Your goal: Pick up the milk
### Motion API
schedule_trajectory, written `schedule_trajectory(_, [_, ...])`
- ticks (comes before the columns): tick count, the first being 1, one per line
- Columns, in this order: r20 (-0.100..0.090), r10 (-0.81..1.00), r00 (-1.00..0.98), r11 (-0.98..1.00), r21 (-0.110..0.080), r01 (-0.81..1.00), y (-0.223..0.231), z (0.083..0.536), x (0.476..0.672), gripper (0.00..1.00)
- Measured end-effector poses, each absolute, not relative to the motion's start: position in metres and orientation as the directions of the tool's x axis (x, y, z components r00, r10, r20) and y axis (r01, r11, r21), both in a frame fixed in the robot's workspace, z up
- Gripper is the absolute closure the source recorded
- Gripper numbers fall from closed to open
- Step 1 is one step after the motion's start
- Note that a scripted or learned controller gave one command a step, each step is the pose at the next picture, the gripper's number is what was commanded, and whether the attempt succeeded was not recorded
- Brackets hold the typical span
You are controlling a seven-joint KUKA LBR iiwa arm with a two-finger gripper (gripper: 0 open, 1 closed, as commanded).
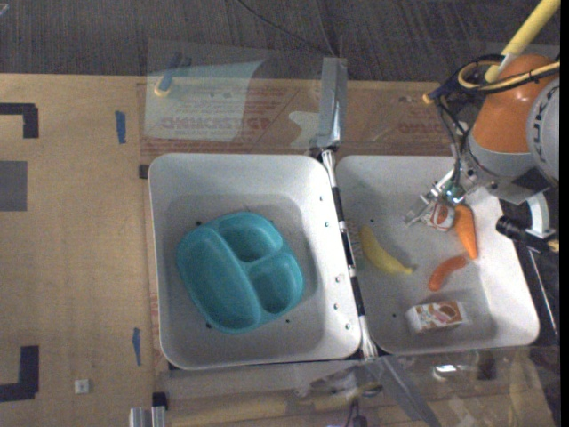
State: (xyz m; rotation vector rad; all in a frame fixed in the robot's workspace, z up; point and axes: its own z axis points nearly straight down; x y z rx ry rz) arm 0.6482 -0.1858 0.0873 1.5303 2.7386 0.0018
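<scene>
In the camera view, the end effector [442, 203] is hovering low in the right bin [391, 327], by a small carton-like item [441, 215] under its tips — whether it is wide or closed I cannot tell. The milk carton [437, 316] is lying on its side near the bin's front edge, apart from the banana [384, 254] and two carrots [465, 229]. It is looking light, fairly stiff yet crushable — best pinched across its narrow flat sides.

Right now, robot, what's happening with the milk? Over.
Gripper low in right bin. Milk lying near front wall, untouched. Banana, carrots between them.
</scene>
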Motion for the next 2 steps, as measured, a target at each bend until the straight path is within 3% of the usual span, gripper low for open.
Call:
schedule_trajectory(1, [0.002, 0.823, -0.567, 0.567, 0.007, 0.823, -0.211, 0.087, 0.617, 0.0])
schedule_trajectory(2, [-0.008, 0.801, -0.598, 0.598, 0.006, 0.801, -0.224, 0.132, 0.669, 0.0])
